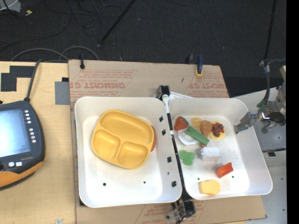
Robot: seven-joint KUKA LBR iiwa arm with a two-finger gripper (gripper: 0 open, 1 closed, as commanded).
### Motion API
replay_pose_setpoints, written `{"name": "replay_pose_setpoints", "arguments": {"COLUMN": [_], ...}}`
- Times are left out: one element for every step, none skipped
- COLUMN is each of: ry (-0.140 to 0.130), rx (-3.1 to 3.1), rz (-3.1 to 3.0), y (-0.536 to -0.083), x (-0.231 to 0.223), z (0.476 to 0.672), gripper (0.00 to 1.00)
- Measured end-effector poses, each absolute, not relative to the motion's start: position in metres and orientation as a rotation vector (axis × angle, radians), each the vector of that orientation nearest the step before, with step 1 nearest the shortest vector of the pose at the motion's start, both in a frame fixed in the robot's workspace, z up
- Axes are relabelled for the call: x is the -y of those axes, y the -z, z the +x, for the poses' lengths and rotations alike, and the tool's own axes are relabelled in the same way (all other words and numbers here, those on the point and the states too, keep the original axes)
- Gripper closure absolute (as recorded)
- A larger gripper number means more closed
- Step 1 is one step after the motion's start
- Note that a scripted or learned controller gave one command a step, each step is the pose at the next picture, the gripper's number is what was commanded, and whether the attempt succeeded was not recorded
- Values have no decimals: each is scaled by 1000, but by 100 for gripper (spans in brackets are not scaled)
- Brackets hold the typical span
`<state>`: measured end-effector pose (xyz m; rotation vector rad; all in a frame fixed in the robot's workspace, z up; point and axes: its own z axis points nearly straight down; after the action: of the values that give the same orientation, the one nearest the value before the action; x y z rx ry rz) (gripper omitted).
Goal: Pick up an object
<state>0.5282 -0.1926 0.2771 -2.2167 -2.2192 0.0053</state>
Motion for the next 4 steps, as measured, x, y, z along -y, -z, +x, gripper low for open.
{"name": "replay_pose_setpoints", "arguments": {"ry": [-10,8,-13,-8], "rx": [2216,2234,2220,2224], "rz": [-2211,-2221,-2204,-2211], "y": [-284,-434,-361,-380], "x": [193,143,64,12], "z": [529,533,500,476], "gripper": [100,100,100,100]}}
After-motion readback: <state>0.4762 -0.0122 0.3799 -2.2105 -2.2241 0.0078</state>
